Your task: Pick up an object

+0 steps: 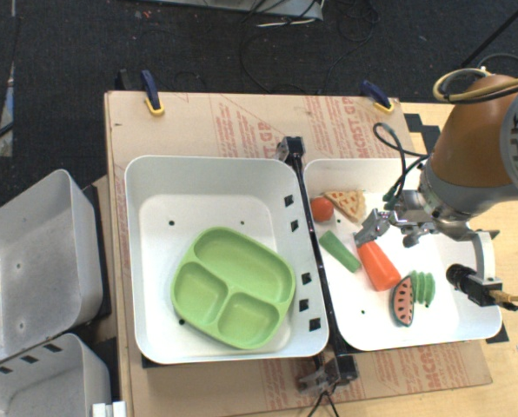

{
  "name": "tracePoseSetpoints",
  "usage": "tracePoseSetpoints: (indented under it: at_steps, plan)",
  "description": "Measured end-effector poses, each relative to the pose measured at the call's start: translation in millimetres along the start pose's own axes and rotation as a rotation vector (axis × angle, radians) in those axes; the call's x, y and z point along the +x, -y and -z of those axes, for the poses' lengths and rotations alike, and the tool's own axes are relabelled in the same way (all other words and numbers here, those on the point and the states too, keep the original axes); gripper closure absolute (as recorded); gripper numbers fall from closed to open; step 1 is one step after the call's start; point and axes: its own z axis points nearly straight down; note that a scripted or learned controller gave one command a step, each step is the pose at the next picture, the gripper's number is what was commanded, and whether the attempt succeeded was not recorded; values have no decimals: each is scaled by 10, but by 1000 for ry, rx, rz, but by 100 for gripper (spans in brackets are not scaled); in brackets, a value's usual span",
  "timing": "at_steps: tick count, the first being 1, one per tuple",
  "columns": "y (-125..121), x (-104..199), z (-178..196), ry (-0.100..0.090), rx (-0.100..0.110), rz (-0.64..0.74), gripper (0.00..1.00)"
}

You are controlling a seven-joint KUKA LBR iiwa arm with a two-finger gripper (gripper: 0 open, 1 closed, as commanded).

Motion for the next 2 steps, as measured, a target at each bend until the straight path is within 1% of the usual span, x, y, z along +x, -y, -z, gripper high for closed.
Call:
tracePoseSetpoints:
  at_steps: [1, 2]
  plan:
    - [-23, -1, 45, 1, -10, 1, 0]
    - [-78, 55, -565, 1, -4, 0, 0]
